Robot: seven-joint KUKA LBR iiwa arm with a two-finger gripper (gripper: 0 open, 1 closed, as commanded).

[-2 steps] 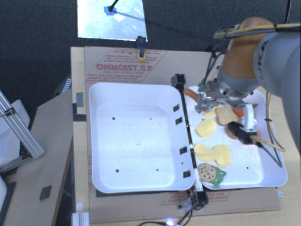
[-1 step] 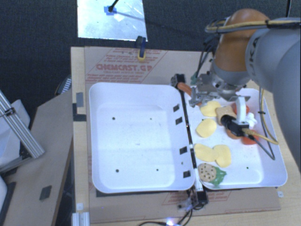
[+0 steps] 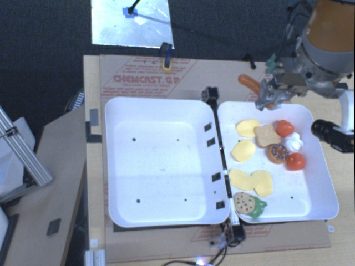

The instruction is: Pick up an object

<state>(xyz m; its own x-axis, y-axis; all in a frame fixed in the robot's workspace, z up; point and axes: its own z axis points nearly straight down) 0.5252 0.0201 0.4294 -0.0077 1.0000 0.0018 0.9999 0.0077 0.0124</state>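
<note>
Bench: dark carpeted floor around a tan board (image 3: 144, 73) printed in red; it serves as a flat base under both bins.
Left bin (image 3: 158, 159): shallow white moulded plastic, rounded corners, smooth floor with a few dark dots; probably the drop side.
Right bin (image 3: 319, 190): same moulding, joined to the left one by black clips along the shared wall; it holds all the play food.
Arm (image 3: 327, 35): grey body with orange band, reaching in from the right, wrist above the right bin's far edge.
Gripper (image 3: 270, 97): metal fingers hang over the far left corner of the right bin; nothing seen between them, and whether they are spread or closed cannot be told.
Orange sausage (image 3: 249, 83): glossy cylinder lying on the board outside the bin, just beside the gripper.
Yellow slices (image 3: 248, 128): flat, smooth, rounded pieces, spread along the bin's left half; low profile likely hard to pinch.
Toast piece (image 3: 267, 135): tan, squarish, matte, between the yellow slices and a red tomato (image 3: 284, 128).
Donut (image 3: 277, 153): brown ring, near a second tomato.
Cookie (image 3: 243, 203): speckled disc by a green leaf, near corner.
</note>
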